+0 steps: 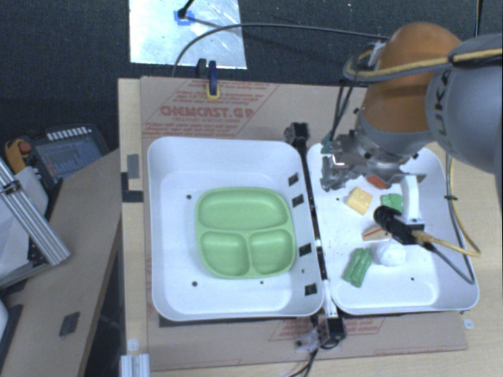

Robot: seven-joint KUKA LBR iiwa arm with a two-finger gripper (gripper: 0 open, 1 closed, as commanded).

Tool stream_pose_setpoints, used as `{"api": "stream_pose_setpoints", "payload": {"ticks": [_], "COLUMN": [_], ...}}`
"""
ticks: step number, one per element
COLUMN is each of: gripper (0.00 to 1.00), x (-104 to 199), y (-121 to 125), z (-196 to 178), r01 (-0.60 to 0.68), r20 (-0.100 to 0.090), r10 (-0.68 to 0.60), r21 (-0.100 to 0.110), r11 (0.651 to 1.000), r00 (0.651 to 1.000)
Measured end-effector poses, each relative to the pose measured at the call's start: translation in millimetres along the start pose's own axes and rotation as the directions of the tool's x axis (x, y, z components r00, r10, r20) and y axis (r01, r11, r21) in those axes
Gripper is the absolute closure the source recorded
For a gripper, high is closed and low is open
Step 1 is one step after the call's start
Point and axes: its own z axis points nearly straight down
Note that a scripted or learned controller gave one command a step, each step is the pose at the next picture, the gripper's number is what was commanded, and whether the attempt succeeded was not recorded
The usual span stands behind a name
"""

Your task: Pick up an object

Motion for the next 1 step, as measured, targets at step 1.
{"api": "stream_pose_setpoints", "payload": {"ticks": [1], "gripper": [1.0], "x": [47.2], "y": [-17.4], "z": [15.9], "r01": [-0.001], "r20": [0.001], "r10": [0.001], "r21": [0.0], "r11": [1.0], "r00": [1.0]}}
